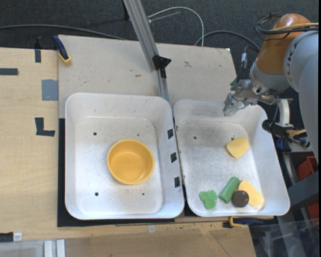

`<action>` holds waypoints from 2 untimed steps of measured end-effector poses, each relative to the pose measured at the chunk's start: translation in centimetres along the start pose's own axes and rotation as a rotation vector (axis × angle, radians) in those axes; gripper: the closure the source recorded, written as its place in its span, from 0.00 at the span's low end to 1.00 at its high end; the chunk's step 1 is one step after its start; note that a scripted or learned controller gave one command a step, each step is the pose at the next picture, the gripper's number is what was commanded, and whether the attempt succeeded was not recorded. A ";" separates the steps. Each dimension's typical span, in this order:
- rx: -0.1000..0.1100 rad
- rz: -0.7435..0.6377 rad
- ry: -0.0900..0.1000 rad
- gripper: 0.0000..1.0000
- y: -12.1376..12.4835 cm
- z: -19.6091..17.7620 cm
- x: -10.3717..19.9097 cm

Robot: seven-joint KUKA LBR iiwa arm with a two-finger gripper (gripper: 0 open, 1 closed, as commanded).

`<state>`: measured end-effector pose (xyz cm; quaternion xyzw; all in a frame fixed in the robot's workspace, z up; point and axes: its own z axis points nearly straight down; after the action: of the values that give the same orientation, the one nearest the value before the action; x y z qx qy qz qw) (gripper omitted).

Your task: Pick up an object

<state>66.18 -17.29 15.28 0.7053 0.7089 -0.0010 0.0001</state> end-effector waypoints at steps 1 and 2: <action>-0.004 0.004 0.001 1.00 -0.4 -4.5 -0.3; -0.006 0.003 0.001 1.00 0.0 -8.8 0.0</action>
<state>66.24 -17.27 24.12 0.7063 0.7079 0.0012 0.0019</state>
